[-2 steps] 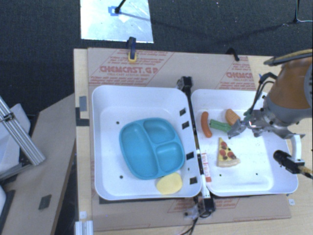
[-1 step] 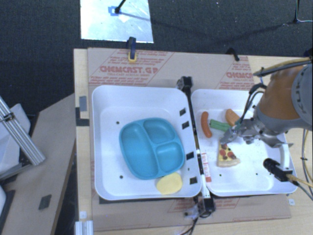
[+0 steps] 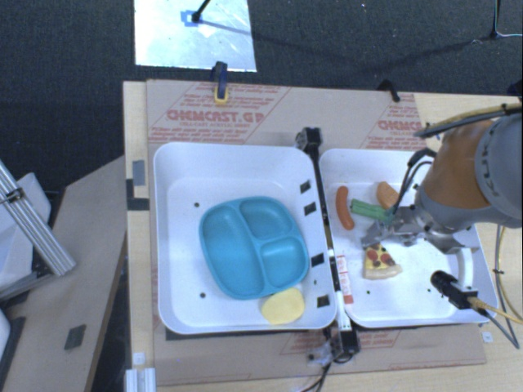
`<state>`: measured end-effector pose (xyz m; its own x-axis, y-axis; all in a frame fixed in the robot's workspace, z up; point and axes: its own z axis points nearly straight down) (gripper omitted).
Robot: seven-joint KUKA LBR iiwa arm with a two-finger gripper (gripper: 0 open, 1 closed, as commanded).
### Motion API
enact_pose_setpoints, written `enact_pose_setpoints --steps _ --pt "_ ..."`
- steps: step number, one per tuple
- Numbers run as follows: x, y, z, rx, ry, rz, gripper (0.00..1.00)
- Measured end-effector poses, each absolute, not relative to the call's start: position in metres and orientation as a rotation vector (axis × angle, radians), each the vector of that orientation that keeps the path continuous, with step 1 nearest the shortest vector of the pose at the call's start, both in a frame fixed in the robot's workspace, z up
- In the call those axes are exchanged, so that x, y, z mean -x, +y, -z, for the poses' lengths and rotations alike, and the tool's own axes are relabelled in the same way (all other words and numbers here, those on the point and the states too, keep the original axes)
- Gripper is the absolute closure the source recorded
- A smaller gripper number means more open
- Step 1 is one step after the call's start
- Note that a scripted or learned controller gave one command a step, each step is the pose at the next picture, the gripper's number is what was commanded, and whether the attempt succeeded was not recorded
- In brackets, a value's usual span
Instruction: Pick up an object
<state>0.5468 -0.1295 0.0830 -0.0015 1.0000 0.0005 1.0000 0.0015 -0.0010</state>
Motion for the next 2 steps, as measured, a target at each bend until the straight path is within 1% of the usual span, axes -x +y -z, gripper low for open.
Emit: enact_pose_setpoints --steps 1,2 --pt "-0.548 -0.13 -0.095 2.221 -2.225 0.003 1.0" --pt "-0.557 -0.124 -0.153 2.22 -2.231 0.006 1.0"
